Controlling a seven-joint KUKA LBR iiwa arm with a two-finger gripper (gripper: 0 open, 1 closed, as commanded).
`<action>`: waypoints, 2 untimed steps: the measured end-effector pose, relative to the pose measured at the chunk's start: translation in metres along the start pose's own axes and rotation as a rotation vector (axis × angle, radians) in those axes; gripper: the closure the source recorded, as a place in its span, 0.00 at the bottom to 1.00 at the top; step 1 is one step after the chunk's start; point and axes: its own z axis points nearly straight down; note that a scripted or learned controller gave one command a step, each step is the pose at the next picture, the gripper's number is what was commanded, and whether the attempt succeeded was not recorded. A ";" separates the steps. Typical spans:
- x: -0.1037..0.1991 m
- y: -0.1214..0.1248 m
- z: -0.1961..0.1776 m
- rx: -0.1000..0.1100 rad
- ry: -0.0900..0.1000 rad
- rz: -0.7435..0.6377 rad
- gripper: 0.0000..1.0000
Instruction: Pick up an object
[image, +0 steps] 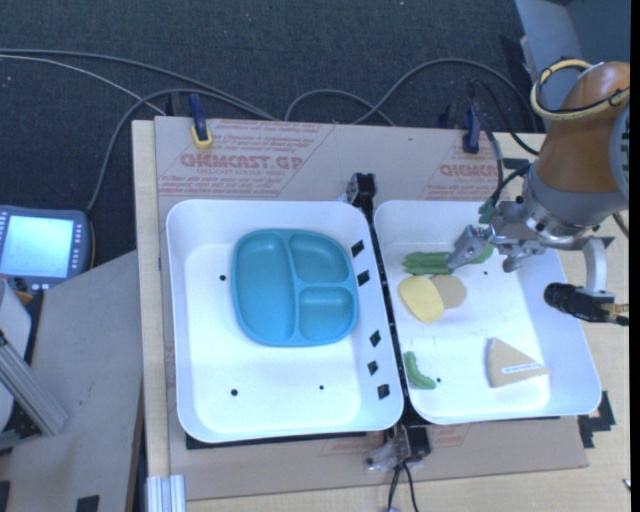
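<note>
1. I see the bench (250, 150), a board with red print lying on dark carpet, with blue clamps at its far edge.
2. Left bin (200, 400), white and shallow, sits on the bench touching the right bin along a black divider strip.
3. Right bin (560, 350), same white type, holds all the small loose items.
4. My arm (580, 140) comes in from the right, grey with the orange band, its wrist hanging over the far part of the right bin.
5. Blue divided plate (295, 287) lies flat in the left bin, toward the far middle, three compartments, nothing in them.
6. Gripper (490, 250) is low over the far side of the right bin, just beside the green pod. I can't tell how far the jaws are parted or whether anything is between them; the metal parts blur together.
7. Tan wedge (513, 362) lies near the right bin's near right corner, well apart from the gripper.
8. Yellow oval piece (421, 298) sits mid-bin near the divider, touching a pale round piece (452, 291) on its right.
9. Green pod (428, 262) lies just beyond the yellow piece, one end by the gripper.
10. Small green piece (419, 370) lies near the divider, toward the near edge.
</note>
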 end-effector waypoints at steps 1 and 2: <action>0.000 0.003 -0.005 -0.011 -0.001 -0.002 0.00; -0.006 0.004 0.056 -0.005 -0.001 -0.001 0.00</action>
